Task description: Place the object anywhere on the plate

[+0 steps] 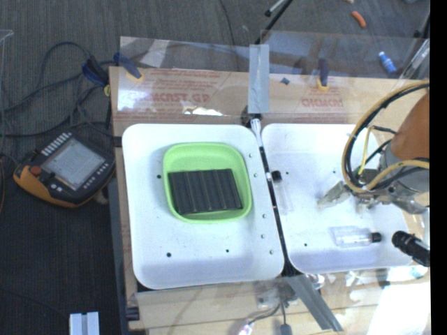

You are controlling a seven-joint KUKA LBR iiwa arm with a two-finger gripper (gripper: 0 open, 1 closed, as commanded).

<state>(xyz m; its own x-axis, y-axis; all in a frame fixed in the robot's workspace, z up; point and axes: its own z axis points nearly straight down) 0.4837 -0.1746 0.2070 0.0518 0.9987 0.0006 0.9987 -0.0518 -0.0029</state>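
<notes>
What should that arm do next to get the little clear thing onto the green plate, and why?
Probably lower the tool toward the clear vial. The vial lies loose in the right bin just below the tool, while the green plate sits in the left bin.

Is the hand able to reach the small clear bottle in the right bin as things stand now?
Probably yes. The hand hovers in the right bin, just above the clear bottle, which lies on its side on the bin floor with nothing on top of it. Nothing stands between them.
</notes>
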